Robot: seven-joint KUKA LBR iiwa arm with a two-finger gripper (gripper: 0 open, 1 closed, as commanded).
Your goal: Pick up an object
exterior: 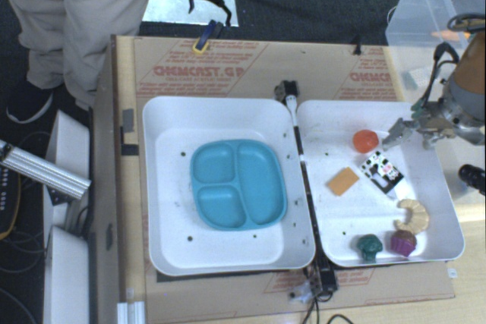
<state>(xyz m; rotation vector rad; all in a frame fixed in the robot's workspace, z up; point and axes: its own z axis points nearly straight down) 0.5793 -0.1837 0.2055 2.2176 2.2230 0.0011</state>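
The right bin (444, 186) held all the little things, and any one of them could be the one to pick up. The closest to the gripper (396, 134) was a small orange-red ball (365, 140), sitting near the top of that bin. It looked like a light toy, round and smooth, so it would likely roll or slip away if it was squeezed off-centre; the best hold would be straight across its middle. Just below it lay a black and white block (381, 171), which looked stiff and had flat sides that should be easy to pinch. Beside that was a flat orange piece (342, 180), thin and low, so it would be hard to get fingers under. Near the front edge were a tan curved piece (414, 215), a purple lump (403, 243) and a dark green lump (370, 245), all small and probably light. The gripper was over the right bin's upper right part, just beside the ball and not touching it as far as could be seen. It held nothing. The view was too blurry there to tell how wide it was set. The left bin (163, 163) held a blue tray (238, 184) with three parts.
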